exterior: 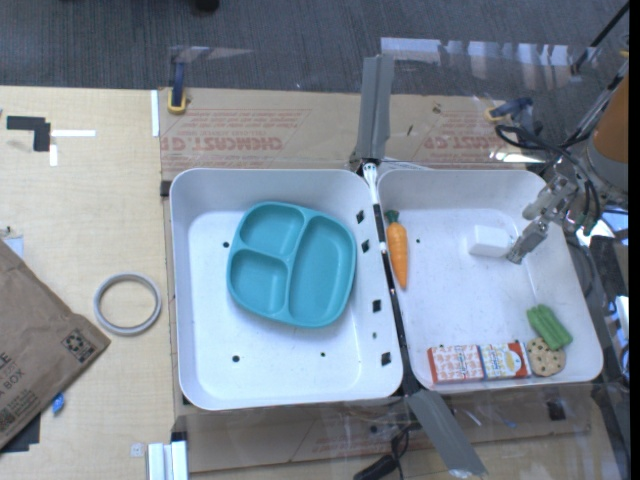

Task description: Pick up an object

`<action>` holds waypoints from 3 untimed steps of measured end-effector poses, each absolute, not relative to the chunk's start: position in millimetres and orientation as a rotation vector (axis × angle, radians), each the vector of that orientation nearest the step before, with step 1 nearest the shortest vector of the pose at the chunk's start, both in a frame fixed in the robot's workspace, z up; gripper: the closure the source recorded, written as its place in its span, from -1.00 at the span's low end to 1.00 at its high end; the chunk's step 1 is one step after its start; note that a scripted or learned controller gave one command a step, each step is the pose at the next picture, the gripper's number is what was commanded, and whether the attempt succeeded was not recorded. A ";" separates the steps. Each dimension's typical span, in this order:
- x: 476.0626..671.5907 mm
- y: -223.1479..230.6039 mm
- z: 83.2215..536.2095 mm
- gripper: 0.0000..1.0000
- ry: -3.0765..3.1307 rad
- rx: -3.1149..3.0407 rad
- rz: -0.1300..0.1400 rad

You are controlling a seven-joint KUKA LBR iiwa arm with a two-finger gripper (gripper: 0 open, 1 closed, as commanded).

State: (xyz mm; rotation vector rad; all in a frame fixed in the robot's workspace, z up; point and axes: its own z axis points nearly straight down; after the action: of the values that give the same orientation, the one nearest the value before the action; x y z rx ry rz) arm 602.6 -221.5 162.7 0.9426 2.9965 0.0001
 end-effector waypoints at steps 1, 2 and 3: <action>635.2 -222.0 168.9 -1.00 3.036 0.792 0.000; 645.9 -222.1 188.8 -1.00 3.058 0.704 -0.001; 587.0 -221.7 91.1 -1.00 3.108 0.443 0.001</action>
State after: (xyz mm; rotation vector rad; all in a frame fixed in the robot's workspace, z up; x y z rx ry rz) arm 587.0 -221.7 91.1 0.4431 3.1075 0.0005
